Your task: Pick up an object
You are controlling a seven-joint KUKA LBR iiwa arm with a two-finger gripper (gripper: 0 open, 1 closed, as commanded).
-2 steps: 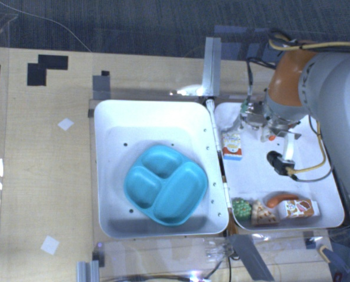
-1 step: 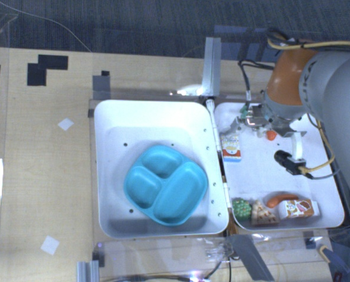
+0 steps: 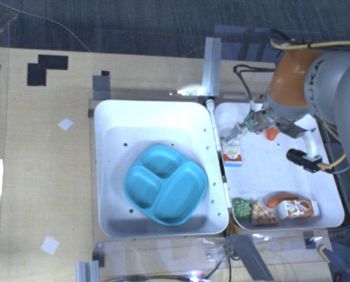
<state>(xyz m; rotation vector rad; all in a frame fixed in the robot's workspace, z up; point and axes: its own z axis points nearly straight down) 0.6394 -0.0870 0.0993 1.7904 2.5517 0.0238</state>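
We take the small carton [image 3: 232,153] to be the likeliest pick: it lies nearest the gripper [image 3: 247,124], just off toward seven o'clock from it, against the left wall of the right bin [image 3: 333,213] and not touching the other items. It looks like a little white box with a red-orange printed panel, lying flat. We judge it light and fairly stiff, though thin card may dent under a hard squeeze, and its glossy faces could slip. The best hold would be across its two narrow sides, but the bin wall sits so close on one side that a finger may not fit there.

A tiny orange piece [image 3: 272,134] rests just at the gripper's three o'clock. Along the bin's six o'clock edge we see a green lumpy item [image 3: 241,207], a speckled packet [image 3: 263,214], an orange rounded thing [image 3: 279,199] and a labelled pouch [image 3: 297,208], crowded together and touching. The left bin [image 3: 113,119] holds a blue divided plate [image 3: 166,184].

We cannot tell how the gripper is set; its tip is a blur of metal and cable.
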